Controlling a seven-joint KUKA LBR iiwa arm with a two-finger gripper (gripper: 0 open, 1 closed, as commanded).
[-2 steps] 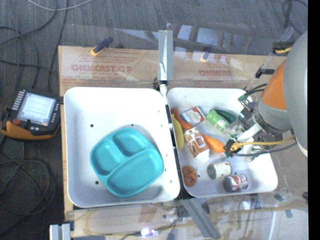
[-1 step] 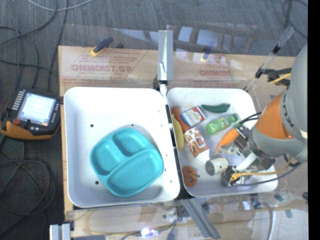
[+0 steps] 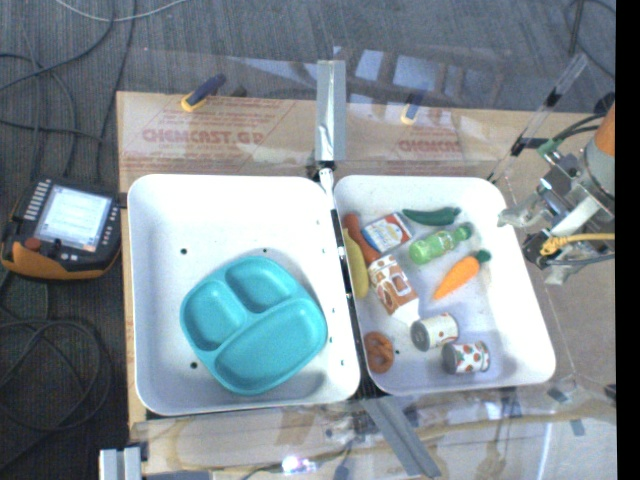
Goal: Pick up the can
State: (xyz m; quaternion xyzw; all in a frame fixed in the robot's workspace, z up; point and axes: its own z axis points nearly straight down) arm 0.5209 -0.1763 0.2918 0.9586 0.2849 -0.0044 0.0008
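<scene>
Near the front of the right bin (image 3: 520,268) lies the can (image 3: 434,330) on its side, a patterned cup (image 3: 466,357) just beside it. Risk: it rolls or the neighbour is nudged. Claw (image 3: 560,230) waits outside; its opening cannot be told.

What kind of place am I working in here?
Most likely a robotics lab test bench, not a kitchen. Loose cables trail over grey carpet, an orange-edged handheld control pendant lies on the floor, and toy groceries such as a plastic orange carrot sit in the shallow white right bin.
</scene>
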